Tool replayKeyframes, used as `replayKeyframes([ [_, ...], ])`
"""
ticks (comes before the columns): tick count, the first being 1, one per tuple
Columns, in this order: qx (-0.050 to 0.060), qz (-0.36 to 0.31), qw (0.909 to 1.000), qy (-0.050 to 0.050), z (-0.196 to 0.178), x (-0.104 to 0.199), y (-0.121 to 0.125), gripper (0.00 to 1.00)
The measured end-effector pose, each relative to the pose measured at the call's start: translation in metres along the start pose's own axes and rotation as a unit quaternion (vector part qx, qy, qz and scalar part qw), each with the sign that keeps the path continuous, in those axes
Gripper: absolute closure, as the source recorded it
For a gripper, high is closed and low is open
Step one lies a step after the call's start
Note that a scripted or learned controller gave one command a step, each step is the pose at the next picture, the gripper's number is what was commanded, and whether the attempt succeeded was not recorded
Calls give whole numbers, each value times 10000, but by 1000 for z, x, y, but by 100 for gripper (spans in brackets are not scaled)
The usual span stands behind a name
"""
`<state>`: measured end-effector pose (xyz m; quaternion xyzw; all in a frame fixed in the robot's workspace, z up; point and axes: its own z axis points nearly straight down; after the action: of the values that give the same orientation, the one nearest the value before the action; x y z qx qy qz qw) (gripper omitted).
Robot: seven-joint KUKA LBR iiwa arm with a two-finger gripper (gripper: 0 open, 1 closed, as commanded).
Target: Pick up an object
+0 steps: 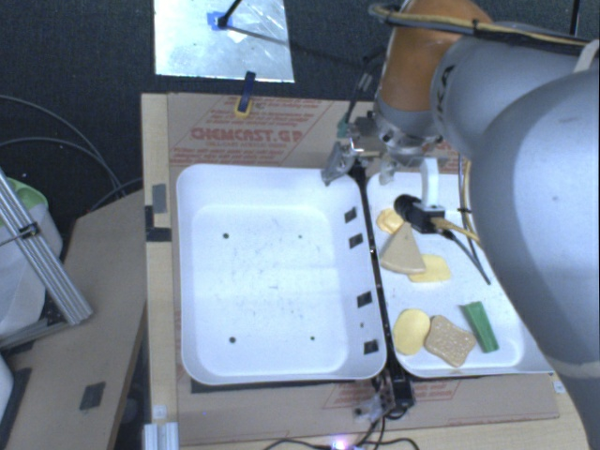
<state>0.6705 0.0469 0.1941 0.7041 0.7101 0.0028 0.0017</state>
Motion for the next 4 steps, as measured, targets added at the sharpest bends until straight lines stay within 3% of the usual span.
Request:
replayKeyframes([
  [1, 62, -8, 10000, 7, 100, 75, -22, 0],
  [2, -10, 47, 10000, -4, 3, -16, -23, 0],
  [3, 5, 10, 10000, -9, -2, -14, -23, 100],
  [4, 55, 39, 10000, -4, 10, -3, -82, 100],
])
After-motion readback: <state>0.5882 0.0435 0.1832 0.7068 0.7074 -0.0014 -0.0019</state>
